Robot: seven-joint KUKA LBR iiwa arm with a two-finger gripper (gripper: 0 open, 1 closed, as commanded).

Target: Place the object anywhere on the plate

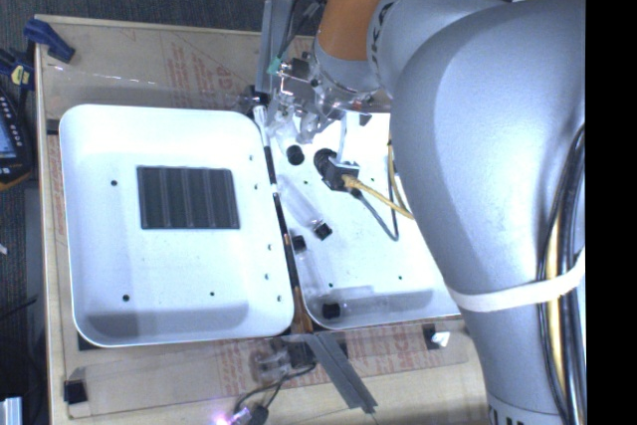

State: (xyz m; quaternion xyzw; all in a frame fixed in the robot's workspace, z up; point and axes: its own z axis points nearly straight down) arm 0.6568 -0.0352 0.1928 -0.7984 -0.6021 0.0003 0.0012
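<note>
The plate (187, 197) is a dark grey ribbed rectangle lying flat in the middle of the left bin (100, 294). My gripper (294, 119) is down at the far left corner of the right bin (383, 289), close to the wall between the two bins. Just below it lies a small round black object (295, 154). A small black block (323, 231) rests further toward the front of the same bin. Nothing can be made out between the fingers. The arm's big grey body hides most of the right bin.
Another dark piece (331, 311) sits by the front wall of the right bin. A yellow cable (378, 201) runs from the wrist across that bin. A metal bracket (338, 375) juts out at the bench's front edge, and blue clamps (45, 40) sit at the far left.
</note>
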